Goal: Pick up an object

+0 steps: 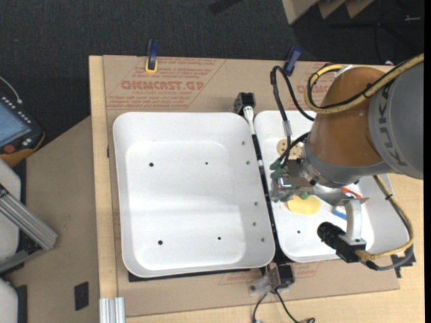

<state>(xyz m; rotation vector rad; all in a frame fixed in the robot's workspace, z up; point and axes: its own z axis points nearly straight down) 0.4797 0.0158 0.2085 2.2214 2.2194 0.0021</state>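
Risk: the tool point(283, 184) sits low in the right bin point(303, 244), close to the wall it shares with the left bin point(182, 194); a lift from here could catch that wall or come up with nothing.
Cause: several small things crowd together under the wrist, so I'd guess the fingers could close on an edge and let it slip.
Object: a yellow piece point(303, 206) lies on the right bin's floor just beside the tool, with small green, red and blue bits near it.
Arm: it reaches in from the right, the orange band point(343, 123) over the right bin, wrist pointing down.
Tool state: hidden under the wrist, I cannot tell.
Counter: cardboard sheet point(168, 79) under both bins.
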